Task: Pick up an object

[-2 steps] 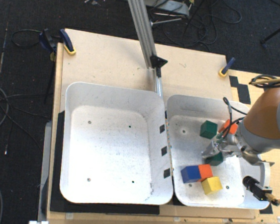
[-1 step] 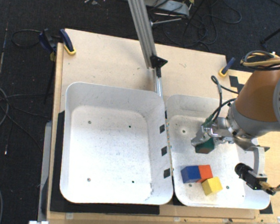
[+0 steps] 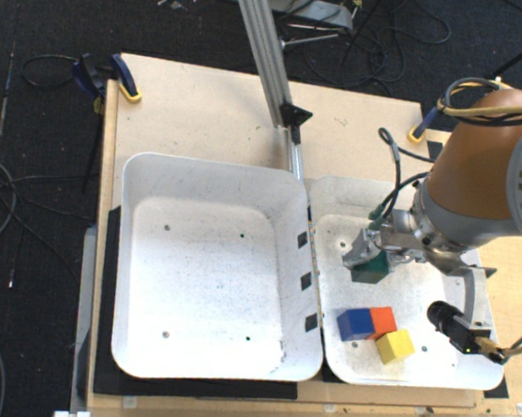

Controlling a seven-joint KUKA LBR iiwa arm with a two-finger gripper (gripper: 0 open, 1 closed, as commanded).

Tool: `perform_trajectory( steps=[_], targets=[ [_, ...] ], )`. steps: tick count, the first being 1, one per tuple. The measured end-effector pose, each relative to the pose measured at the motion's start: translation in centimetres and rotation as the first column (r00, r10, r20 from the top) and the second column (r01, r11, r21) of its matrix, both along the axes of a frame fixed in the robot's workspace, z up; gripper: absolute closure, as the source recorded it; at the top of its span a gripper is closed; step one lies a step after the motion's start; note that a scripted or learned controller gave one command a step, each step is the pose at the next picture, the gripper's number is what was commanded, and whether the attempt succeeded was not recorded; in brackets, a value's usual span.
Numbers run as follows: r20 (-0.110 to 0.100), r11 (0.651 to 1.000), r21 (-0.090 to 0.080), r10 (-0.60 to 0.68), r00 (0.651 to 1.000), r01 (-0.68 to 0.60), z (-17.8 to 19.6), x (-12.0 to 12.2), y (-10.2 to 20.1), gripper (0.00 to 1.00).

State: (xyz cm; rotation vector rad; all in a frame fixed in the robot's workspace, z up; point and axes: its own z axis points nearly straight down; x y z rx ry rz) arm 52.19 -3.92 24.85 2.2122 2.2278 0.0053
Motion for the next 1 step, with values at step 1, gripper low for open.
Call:
perform_trajectory(
  steps=[1],
  targets=[
    [-0.011,1.000,0.001,0.001,1.000,-0.001,-5.68,-1.91,5.69,1.00]
  ],
)
